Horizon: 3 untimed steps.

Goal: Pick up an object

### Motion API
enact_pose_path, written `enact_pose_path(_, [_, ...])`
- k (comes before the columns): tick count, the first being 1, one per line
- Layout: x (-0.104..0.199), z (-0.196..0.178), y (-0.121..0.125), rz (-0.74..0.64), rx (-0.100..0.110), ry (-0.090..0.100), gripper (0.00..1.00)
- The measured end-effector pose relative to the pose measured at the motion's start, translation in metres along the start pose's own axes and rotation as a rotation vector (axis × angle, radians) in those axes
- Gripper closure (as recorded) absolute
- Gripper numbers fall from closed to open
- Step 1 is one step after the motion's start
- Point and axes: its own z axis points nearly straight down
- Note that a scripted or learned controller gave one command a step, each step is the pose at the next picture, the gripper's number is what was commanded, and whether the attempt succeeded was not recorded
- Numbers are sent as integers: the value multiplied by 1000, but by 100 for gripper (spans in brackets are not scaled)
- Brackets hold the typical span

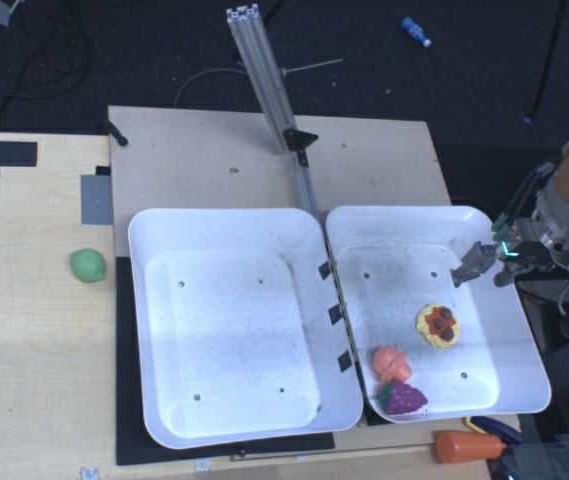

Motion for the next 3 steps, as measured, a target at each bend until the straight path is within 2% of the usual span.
enact_pose_path(1, [0,0,0,0,0,0,0])
enact_pose_path(2, [2,46,7,-1,4,1,0])
enact_pose_path(3, [-3,91,4,0,4,1,0])
